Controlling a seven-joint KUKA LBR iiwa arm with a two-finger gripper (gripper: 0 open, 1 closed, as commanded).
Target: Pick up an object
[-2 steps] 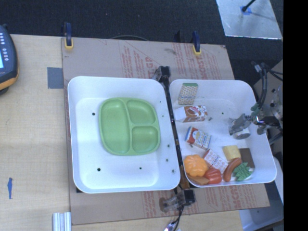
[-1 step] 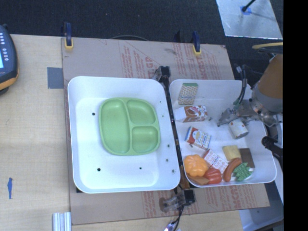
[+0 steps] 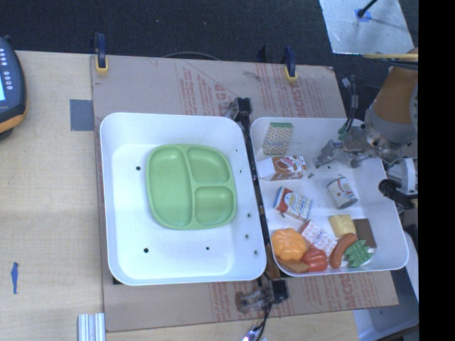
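Brown cardboard sheet point(image 3: 213, 84) underlies two white bins point(image 3: 114, 190) on wooden bench point(image 3: 43, 190).

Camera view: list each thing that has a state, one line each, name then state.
green divided plate: lying flat in the left bin, its compartments bare
gripper: low over the right bin, at its far right part, nothing seen between its fingers
small can: lying on its side
green carton: lying flat near the far rim
orange pepper: resting by the near rim
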